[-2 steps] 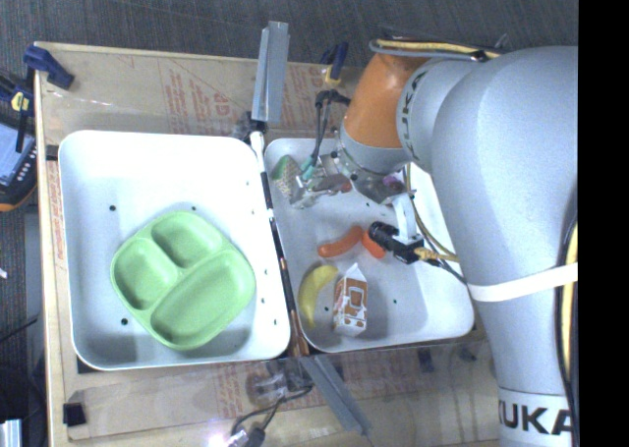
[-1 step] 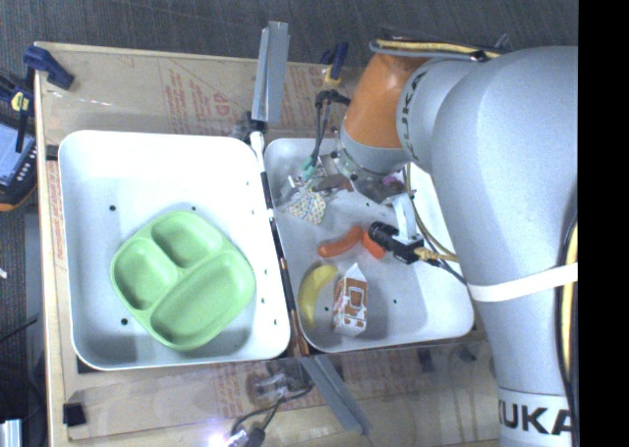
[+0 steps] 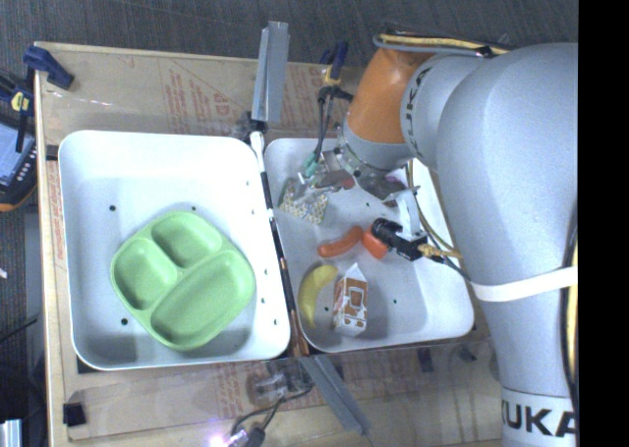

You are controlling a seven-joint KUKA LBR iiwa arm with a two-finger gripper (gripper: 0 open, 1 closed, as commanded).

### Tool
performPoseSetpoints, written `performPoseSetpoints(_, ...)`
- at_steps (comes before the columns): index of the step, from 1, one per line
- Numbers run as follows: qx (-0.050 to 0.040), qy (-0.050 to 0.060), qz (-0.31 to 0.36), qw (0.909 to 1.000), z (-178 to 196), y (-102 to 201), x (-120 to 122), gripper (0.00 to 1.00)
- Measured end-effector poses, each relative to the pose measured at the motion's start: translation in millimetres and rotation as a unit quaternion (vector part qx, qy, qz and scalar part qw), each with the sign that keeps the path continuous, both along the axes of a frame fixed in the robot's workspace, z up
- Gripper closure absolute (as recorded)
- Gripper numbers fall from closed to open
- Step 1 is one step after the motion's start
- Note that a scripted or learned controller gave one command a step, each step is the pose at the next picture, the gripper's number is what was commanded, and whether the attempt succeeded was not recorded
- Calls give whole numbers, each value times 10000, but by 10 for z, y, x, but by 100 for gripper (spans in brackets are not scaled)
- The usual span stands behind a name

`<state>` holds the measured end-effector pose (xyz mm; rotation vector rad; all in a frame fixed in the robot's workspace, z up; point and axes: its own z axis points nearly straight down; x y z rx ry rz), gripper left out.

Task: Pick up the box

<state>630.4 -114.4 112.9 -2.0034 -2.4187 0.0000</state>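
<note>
The box (image 3: 350,303) is a small white and orange carton lying in the near part of the right bin (image 3: 442,312), next to a yellow banana (image 3: 314,294). My gripper (image 3: 320,176) hangs over the far left part of the same bin, just above a speckled packet (image 3: 305,204). It is well apart from the box, which lies nearer the front. The wrist and the big grey arm cover the bin's right side.
An orange carrot-like piece (image 3: 346,243) lies between the gripper and the box. The left bin (image 3: 88,170) holds a green divided plate (image 3: 183,279). A metal bar (image 3: 269,72) stands at the back between the bins.
</note>
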Motion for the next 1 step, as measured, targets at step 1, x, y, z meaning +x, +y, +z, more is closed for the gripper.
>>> performPoseSetpoints(1, 0, 1, 1, 10000, -1, 0, 0, 0)
